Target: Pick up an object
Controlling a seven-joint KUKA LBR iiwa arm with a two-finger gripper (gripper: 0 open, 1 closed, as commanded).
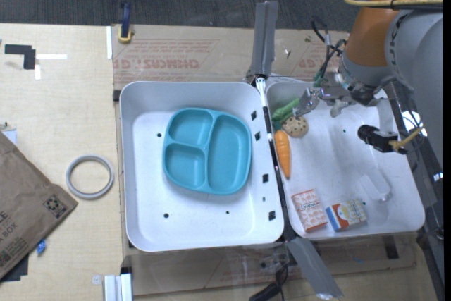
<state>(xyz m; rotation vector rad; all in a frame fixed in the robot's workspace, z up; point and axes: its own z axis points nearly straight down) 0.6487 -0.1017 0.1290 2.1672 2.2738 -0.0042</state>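
1. Camera view: two white bins sit side by side. The landmark here is the carrot (282,153), which lies in the right bin (366,222) close to the wall between the bins.
2. Just above the carrot is a cookie (295,126). Above that, and touching the cookie, is a green thing (285,110); I cannot tell what it is.
3. Below the carrot and a bit to its right lie two small boxes: a pink box (308,210) and a box with blue and orange on it (347,214).
4. Well to the carrot's left, in the left bin (141,222), is a blue plate (208,150) with three parts.
5. The gripper (308,101) hangs above the carrot, just right of the green thing and over the cookie. It is too small and dark to tell if it is open or closed. Nothing can be seen held in it.
6. My guess: the arm is about to try for the cookie or the green thing. Nothing is picked up yet.
7. To do it well: come straight down over one thing only. The cookie and the green thing touch, so aim at a free edge. Stay off the bin wall. Squeeze, then lift slowly.
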